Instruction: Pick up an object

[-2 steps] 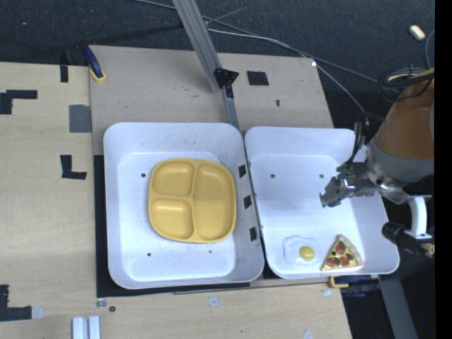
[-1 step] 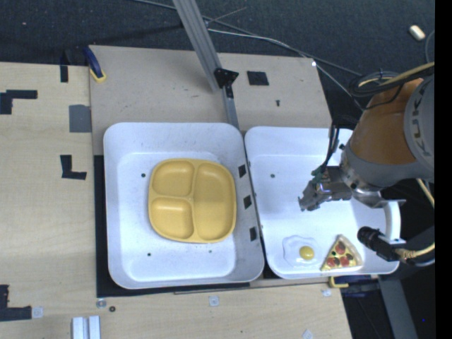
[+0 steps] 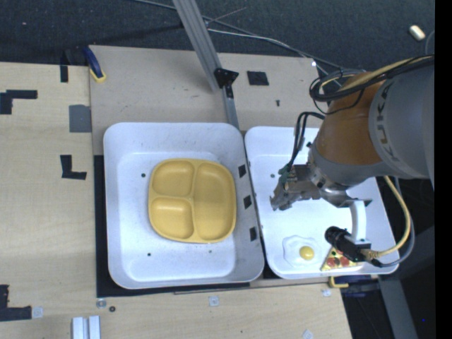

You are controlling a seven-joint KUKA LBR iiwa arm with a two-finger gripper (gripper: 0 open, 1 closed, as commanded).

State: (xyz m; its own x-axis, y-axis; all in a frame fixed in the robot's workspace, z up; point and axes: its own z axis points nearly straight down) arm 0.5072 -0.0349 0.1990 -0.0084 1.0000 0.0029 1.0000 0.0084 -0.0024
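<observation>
A yellow three-compartment plate lies in the left bin. In the right bin a fried egg toy rests near the front edge, with a pizza slice toy just right of it at the front corner. My gripper hangs low over the middle-left of the right bin, above and left of the egg. Nothing shows between its fingers.
A grey metal pole slants from the top down to the gap between the bins. The arm's grey and orange body covers the right bin's right half. Cables loop along its right side.
</observation>
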